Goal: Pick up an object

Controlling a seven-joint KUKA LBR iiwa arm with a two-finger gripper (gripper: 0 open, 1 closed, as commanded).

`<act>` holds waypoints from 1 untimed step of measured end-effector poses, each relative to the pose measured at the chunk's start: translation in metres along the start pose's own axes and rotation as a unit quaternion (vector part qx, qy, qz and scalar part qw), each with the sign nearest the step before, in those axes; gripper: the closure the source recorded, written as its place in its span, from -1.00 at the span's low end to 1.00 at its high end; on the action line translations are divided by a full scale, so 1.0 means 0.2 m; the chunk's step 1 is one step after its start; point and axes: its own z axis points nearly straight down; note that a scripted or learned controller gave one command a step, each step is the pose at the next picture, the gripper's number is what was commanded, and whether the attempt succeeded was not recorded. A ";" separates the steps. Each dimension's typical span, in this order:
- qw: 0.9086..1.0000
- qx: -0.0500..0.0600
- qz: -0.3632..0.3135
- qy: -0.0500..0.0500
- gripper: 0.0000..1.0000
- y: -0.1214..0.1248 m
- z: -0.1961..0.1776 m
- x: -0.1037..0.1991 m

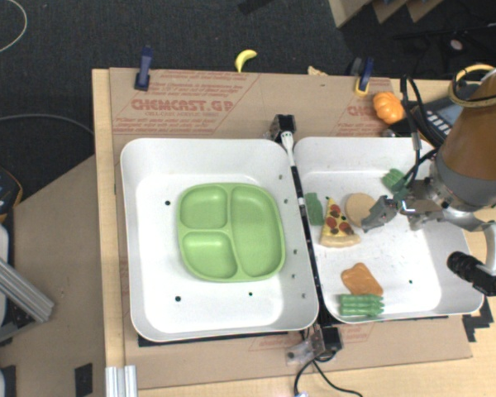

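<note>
Just left of the gripper (380,214), whose dark fingers stand slightly apart on nothing, a tan round cookie (360,207) lies nearly touching them, with the pizza slice (337,223) a little farther left.

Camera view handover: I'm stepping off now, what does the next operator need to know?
Claw: low in the right bin, beside the tan round piece; nothing visibly between its fingers, and their state is unclear.
Right bin: pizza slice, green block, orange-brown piece, green beans, small green piece.
Left bin: green divided plate.
Done: nothing lifted.
Left: grip and raise one object, likely the tan piece.
</note>
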 end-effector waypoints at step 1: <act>1.000 0.001 -0.005 0.002 -1.00 -0.16 -0.12 0.44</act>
